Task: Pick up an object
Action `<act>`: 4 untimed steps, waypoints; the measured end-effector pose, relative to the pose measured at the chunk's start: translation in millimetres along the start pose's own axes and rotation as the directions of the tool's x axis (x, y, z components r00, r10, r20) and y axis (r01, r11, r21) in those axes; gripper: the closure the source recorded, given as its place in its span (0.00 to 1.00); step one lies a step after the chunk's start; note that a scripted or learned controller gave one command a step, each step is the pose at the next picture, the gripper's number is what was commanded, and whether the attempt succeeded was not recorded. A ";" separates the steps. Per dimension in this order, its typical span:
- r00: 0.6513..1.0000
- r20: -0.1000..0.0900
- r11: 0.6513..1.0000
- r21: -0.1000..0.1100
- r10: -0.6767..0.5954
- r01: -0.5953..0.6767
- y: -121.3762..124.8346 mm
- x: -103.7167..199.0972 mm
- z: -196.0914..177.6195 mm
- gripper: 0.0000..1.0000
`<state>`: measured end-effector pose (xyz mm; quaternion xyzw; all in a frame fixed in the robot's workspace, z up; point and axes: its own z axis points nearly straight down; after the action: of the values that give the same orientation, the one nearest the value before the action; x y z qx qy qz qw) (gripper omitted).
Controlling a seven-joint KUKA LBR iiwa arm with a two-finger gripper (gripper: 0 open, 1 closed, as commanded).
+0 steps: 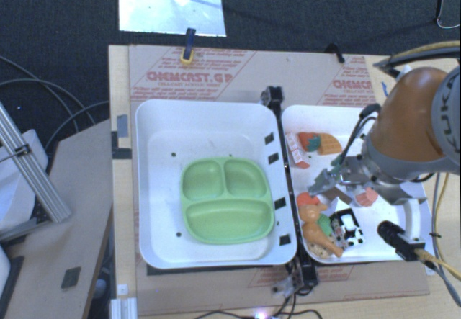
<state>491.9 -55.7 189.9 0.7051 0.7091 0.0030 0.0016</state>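
Over the right bin (389, 256), toward its 6 o'clock half, the gripper (344, 184) is hanging just above the pile of toy food, with the grey-and-orange arm (410, 119) coming in from 3 o'clock. Honestly can't tell if the pincer is wide or narrow from this angle; it's a tangle of metal bits and the wrist hides a lot of it. I don't see anything between its tips, so I wouldn't call it a grab.

Candidates for "an object" are all in that right bin: an orange-and-green piece (317, 142) up at 12 o'clock, a small red thing (366, 197) just beside the gripper at its 4 o'clock, an orange ball-ish one (308, 200) at its 8 o'clock, and a yellowish cluster (320, 235) with a black-and-white item (347, 227) down at 6 o'clock. All of them look like they're resting on the bin floor.

Left bin (155, 166) just has the green divided plate (228, 199) sitting in the middle, well apart from the action.

So progress-wise: I'd say the approach is done, but the actual pinch and the lift look like they're yet to happen. Closest bets are the red or orange pieces.
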 end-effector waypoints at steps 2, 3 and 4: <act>1.000 -0.001 1.000 0.010 -0.004 0.004 -7.5 146.3 0.7 0.00; 1.000 -0.002 1.000 0.006 -0.008 0.008 -5.1 248.1 19.8 0.00; 1.000 0.001 1.000 0.003 0.008 -0.008 61.5 201.0 108.9 0.00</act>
<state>553.0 145.9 81.9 0.7081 0.7062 0.0016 0.0010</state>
